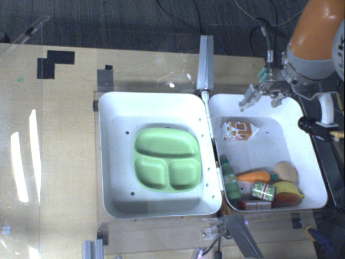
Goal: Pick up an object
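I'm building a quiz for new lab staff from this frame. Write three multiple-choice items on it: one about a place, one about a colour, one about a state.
1. Where does the small carton lie?
A. In the right bin, apart from the pile along its near edge
B. On the divided tray
C. On the bench outside the bins

2. What colour is the divided tray in the left bin?
A. Orange
B. Green
C. Blue

3. What is the gripper doing?
A. Gripping the carrot
B. Resting on the tray
C. Holding nothing, at the right bin's far edge

Answers: 1 A, the carton sits alone in the right bin, away from the carrot and the rest. 2 B, the tray is pale green. 3 C, no object sits between its parts.
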Robot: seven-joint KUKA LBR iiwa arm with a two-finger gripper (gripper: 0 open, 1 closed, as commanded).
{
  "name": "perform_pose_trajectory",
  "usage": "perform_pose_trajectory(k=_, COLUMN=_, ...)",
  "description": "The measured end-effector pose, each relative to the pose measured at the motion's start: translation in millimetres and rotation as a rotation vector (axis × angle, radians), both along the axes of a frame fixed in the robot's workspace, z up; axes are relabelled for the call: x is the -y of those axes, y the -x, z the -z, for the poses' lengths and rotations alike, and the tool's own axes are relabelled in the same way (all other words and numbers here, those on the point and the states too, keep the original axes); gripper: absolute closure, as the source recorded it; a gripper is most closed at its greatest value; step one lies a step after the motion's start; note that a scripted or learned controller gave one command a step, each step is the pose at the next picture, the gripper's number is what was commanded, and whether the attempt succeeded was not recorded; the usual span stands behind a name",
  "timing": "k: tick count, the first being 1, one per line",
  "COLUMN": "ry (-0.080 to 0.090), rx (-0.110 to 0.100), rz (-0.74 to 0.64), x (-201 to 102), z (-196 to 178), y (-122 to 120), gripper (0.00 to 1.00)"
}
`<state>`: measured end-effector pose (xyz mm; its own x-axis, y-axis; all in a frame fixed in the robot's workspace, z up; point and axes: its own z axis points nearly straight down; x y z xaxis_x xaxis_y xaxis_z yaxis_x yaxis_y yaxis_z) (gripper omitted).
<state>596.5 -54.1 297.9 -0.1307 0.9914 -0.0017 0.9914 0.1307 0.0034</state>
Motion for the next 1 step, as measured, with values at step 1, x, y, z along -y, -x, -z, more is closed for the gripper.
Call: perform_pose_trajectory(k=1, ry=0.000, rx=-0.002, rz=0.013, x=-7.1, z=60.5, y=-73.7, gripper=0.00)
